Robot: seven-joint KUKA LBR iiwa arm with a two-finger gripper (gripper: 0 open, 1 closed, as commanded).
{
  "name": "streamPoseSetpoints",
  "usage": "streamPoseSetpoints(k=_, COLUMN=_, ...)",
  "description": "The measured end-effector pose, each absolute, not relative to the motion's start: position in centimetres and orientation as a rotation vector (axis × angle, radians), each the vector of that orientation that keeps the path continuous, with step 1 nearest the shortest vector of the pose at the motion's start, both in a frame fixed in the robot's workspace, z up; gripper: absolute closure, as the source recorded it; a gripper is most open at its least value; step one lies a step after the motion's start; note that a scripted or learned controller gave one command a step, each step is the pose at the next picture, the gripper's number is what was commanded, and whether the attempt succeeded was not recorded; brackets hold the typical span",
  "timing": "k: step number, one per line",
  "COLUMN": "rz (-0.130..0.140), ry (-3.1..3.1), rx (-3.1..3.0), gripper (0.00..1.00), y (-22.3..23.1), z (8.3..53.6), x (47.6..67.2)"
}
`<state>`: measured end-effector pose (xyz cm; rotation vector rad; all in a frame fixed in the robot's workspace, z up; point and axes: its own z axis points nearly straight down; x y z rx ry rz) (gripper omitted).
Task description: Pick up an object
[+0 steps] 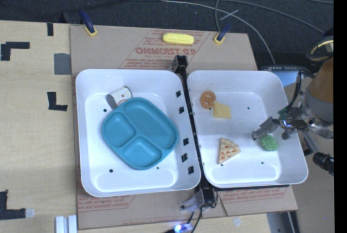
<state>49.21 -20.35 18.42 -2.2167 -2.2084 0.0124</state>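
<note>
One green object (pixel 268 143) lies just under the pincer (pixel 272 127), whose fingers spread open, near the right bin's (pixel 246 178) right wall.

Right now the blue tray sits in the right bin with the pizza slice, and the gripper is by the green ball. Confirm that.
Wrong bin. The camera view shows the blue tray in the left bin; the pizza slice lies in the right bin. The gripper is by the green ball, as stated.

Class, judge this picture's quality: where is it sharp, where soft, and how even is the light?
Camera view: light even, shadows faint; blue tray and pizza slice fairly sharp; pincer by the green object soft, its detail smeared.
</note>
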Motion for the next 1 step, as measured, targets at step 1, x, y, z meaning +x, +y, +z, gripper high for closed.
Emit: streamPoseSetpoints(k=1, rz=0.002, ry=-2.221, rx=-2.220, gripper=0.00, y=-20.32, z=19.09, x=49.55)
